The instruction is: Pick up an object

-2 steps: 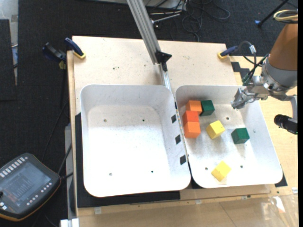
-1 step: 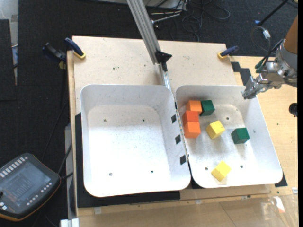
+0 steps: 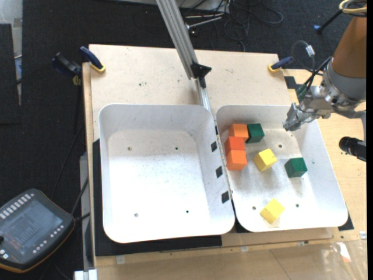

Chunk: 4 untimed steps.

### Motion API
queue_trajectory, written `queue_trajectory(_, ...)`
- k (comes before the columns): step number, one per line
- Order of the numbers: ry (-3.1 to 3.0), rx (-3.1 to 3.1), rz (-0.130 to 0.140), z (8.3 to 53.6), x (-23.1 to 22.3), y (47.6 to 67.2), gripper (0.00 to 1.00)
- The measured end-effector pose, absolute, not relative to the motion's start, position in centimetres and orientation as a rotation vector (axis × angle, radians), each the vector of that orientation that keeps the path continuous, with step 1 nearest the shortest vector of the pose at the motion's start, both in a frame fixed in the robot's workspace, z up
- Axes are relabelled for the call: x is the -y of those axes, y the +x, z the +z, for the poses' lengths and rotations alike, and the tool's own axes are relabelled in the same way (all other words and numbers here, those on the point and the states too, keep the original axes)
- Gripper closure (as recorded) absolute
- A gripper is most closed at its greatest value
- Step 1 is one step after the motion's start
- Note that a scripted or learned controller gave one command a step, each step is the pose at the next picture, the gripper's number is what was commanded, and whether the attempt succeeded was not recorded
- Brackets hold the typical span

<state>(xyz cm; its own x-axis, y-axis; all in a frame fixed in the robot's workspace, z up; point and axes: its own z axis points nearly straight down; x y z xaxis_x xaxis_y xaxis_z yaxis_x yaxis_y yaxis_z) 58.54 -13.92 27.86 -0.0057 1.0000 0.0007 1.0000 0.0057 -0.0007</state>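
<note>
1. Two shallow white bins sit side by side on the pale counter (image 3: 151,74); the left bin (image 3: 116,121) shows a bare floor with a few dark specks, and the right bin (image 3: 326,209) carries all the blocks.
2. An orange piece (image 3: 236,146) lies near the right bin's left wall. It looks like two or three cubes in a line, with its long axis running from the bin's far side toward its near side, tilted slightly.
3. A green cube (image 3: 254,133) sits just beside the orange piece's far end, touching it or nearly so (the gap is too small to judge).
4. A yellow cube (image 3: 265,159) lies to the right of the orange piece's near end, turned at an angle to the bin walls.
5. A second green cube (image 3: 296,167) rests further right, apart from the yellow one.
6. A second yellow block (image 3: 271,211) lies alone near the bin's front edge, tilted, well apart from the others.
7. The end effector (image 3: 291,123) hangs over the far right part of the right bin, pointing down and to the left; nothing shows between its tips, and I cannot tell whether it is released or clenched.
8. The grey arm with its orange band (image 3: 354,45) enters from the right.
9. Yellow-tipped clamps (image 3: 93,60) grip the counter's far corners.
</note>
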Motion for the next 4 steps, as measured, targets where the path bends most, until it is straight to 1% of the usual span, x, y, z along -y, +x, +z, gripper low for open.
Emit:
queue_trajectory(1,-2.212,2.227,0.001,26.2,8.5,56.9,1.00)
queue_trajectory(2,-2.211,2.229,-0.001,26.2,2.5,55.4,1.00)
queue_trajectory(4,-2.211,2.228,0.001,22.8,-8.0,53.1,1.00)
